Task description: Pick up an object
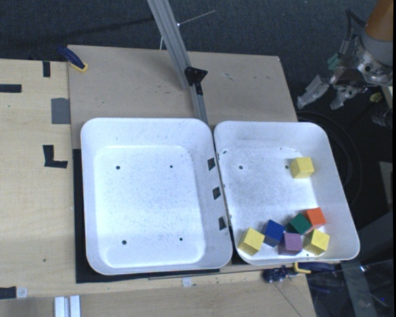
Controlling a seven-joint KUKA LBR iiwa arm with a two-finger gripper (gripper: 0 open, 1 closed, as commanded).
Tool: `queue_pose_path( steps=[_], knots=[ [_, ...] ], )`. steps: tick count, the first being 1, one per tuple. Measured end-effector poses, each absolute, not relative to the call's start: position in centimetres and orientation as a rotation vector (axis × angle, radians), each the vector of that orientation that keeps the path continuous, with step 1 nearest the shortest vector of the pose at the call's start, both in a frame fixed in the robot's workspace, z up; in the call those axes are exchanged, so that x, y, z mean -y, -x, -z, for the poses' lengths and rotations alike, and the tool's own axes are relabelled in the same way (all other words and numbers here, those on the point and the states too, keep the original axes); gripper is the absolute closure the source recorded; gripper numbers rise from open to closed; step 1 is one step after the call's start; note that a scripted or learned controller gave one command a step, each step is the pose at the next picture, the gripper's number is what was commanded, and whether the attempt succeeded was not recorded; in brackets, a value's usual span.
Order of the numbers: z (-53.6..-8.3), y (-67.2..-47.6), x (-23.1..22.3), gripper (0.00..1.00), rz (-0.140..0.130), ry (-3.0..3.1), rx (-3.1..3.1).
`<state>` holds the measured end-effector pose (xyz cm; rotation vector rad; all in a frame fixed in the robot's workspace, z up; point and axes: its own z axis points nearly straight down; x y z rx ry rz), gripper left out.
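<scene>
Arm entering from the right, its jaws [322,92] hanging at the upper right, past the bench [152,78] edge and above the dark floor, well apart from both bins. The grey fingers [311,94] are splaying apart, clearly spread wide, with nothing lying between them and nothing touching them. The orange band [383,12] is showing above the wrist at the top right corner.

Two white bins are sitting side by side on the bench. The left bin [92,150] is showing only its speckled floor. The right bin [330,144] is carrying all the blocks.

One yellow cube [302,167] is lying alone near the right bin's upper right wall, apart from the others. The rest are clustering along the near edge of that bin: a yellow block [252,241] at the left of the group, a blue cube [273,232] just beside it, a purple cube [292,242] touching the blue one, a green cube [299,224] behind the purple, an orange cube [315,216] just right of the green, and another yellow cube [319,242] at the far right of the cluster.

A grey metal rail [175,35] is running at a slant from the top of the view down to the gap between the bins. All blocks are resting on the bin floor, none lifted.
</scene>
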<state>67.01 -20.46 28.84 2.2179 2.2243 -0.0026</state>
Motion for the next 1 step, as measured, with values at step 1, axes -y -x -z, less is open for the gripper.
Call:
queue_pose_path(
  steps=[1],
  knots=[
    [-28.84,-67.0,20.47,0.0,0.004,-2.219,-2.224]
  ],
)
